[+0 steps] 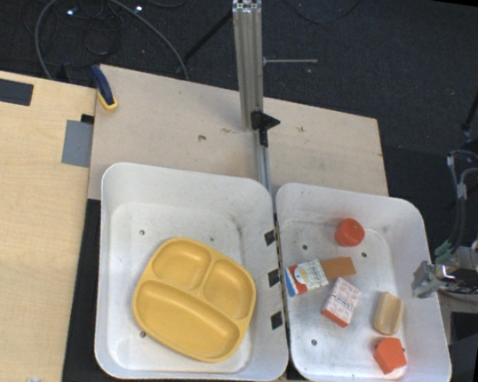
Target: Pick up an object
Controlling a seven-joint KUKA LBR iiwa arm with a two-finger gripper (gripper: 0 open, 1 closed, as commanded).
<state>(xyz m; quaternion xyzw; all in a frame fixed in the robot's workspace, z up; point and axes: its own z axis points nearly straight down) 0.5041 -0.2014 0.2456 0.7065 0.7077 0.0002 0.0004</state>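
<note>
The right bin [380, 210] holds several small objects. A red round piece [350, 232] lies toward the back, with a brown flat block [336, 268] in front of it. Beside that block sits a white carton with red and blue print [306, 277]. A red-and-white box [342, 302], a tan roll [387, 312] and an orange-red block [390, 355] lie nearer the front. My gripper [432, 278] hangs at the bin's right rim, apart from all the objects, the tan roll being closest to it. Nothing shows in its grasp.
The left bin [132, 187] carries a yellow divided plate [195, 298]. A metal post [250, 62] rises behind the bins, with a thin rod running down between them. Cables hang by the arm at the right edge [468, 173].
</note>
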